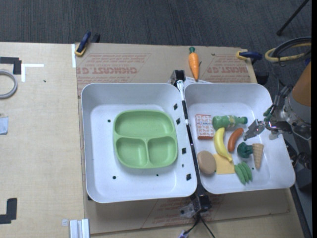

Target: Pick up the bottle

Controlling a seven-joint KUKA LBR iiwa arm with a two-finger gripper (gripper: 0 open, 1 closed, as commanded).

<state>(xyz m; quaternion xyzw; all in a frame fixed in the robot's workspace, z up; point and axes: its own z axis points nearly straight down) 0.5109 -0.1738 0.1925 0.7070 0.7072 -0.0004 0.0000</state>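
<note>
Several toys crowd the right bin (pixel 277 155) in our camera view, and that's the risk. We see the claw (pixel 258 128) with fingers spread, holding nothing, hovering near the bin's right wall. The bottle (pixel 229 121) lies on its side just left of the claw, cap toward it. The sausage (pixel 235 139) and broccoli (pixel 244 150) sit just below-left; a skewed descent could snag those instead.
</note>
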